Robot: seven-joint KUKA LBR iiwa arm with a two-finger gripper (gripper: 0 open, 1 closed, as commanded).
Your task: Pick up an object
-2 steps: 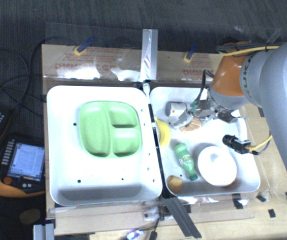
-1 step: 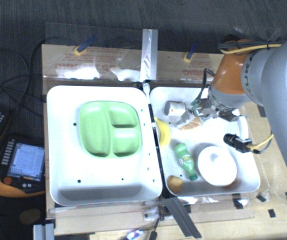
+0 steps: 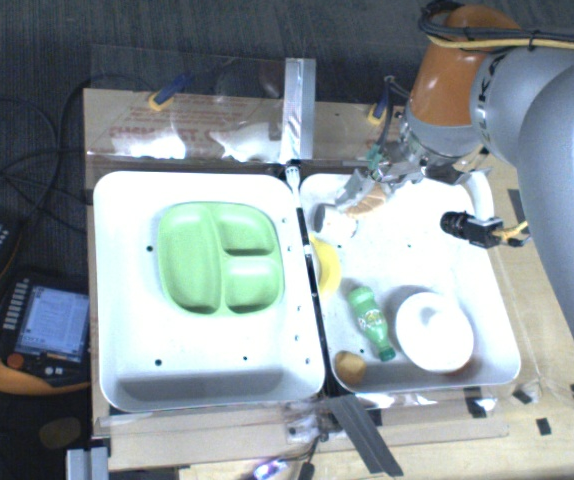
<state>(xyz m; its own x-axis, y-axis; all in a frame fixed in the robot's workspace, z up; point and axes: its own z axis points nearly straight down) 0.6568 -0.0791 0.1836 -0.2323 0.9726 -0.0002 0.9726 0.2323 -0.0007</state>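
My gripper (image 3: 365, 190) hangs over the far left part of the right bin (image 3: 487, 298), below the orange band of the arm (image 3: 447, 78). A tan, bread-like object (image 3: 371, 205) lies right at the gripper's tip; whether it is gripped cannot be made out. A small white object (image 3: 333, 224) lies just left of it. Nearer the front of this bin are a yellow banana (image 3: 326, 266), a green bottle (image 3: 370, 322), a white bowl (image 3: 433, 332) and a brown rounded object (image 3: 350, 366).
The left bin (image 3: 127, 358) holds a green divided plate (image 3: 219, 256). A black connector with a yellow cable (image 3: 469, 225) sits over the right bin's far right side. A metal post (image 3: 298, 108) stands behind the divider between the bins.
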